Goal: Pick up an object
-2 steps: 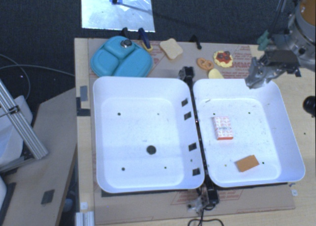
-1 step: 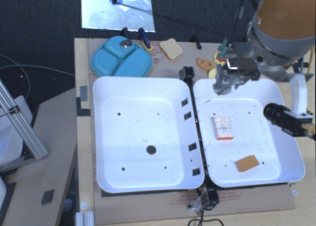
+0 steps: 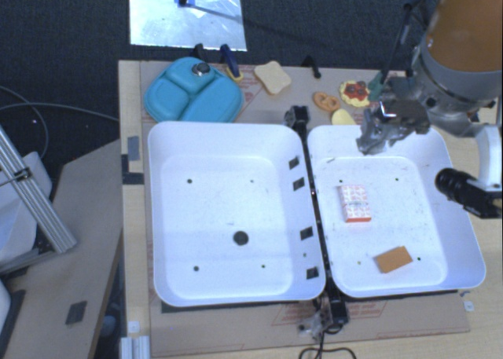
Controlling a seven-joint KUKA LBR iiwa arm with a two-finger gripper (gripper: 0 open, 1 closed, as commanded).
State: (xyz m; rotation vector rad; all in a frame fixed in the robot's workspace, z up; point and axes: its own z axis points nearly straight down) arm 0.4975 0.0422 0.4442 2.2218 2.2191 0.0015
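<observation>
You are looking down from one fixed camera set above the tabletop (image 3: 204,334), tilted so the far edge sits at the top of the frame. It stands far enough back to take in both white bins, the left bin (image 3: 169,145) and the right bin (image 3: 464,271), plus dark floor (image 3: 63,27) beyond. The arm (image 3: 468,27) enters from your right.

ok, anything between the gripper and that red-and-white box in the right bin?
Nothing visible. The gripper is over the back edge of the right bin, and the red-and-white box lies nearer the camera on bare bin floor. The orange block sits beyond the box, off that line.
</observation>
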